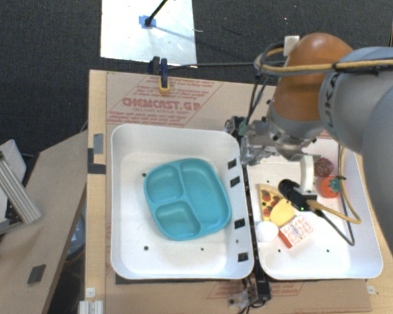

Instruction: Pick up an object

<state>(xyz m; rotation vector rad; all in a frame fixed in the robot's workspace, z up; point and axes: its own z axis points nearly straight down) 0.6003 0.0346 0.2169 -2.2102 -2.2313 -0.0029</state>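
Observation:
My gripper hangs over the back left corner of the right bin, close to the wall shared with the left bin. Under the grey wrist, the right bin holds a pizza slice, a yellow piece, a white ball and a red and white carton. A red tomato-like piece and a dark red round piece lie further right, partly hidden by the arm. I see nothing between the gripper's tips.
A teal divided plate lies in the middle of the left bin. Black tabs line the wall between the bins. Cardboard lies under both bins, with a blue clamp at its back edge.

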